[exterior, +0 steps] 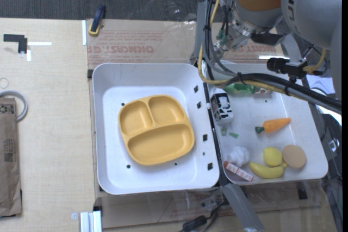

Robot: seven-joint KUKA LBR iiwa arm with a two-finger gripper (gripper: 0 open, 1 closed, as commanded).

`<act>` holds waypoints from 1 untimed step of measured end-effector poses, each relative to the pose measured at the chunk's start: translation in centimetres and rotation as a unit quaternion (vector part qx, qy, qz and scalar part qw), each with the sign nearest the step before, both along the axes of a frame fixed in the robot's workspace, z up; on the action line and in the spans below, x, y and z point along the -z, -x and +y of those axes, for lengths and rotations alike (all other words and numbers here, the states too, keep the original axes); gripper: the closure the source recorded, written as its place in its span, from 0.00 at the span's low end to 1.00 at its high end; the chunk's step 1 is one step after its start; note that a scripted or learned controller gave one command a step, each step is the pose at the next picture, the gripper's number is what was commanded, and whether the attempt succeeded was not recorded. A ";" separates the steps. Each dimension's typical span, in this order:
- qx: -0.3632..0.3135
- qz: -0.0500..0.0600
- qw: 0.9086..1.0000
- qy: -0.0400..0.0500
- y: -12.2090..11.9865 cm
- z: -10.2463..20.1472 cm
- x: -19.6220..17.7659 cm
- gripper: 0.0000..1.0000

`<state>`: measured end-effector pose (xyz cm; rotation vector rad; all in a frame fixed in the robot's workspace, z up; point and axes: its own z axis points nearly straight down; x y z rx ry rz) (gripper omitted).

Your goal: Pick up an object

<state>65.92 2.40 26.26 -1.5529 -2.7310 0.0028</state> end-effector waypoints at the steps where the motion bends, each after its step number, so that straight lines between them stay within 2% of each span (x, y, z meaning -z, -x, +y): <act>1: -0.091 0.000 0.996 0.000 1.8 4.7 6.2 1.00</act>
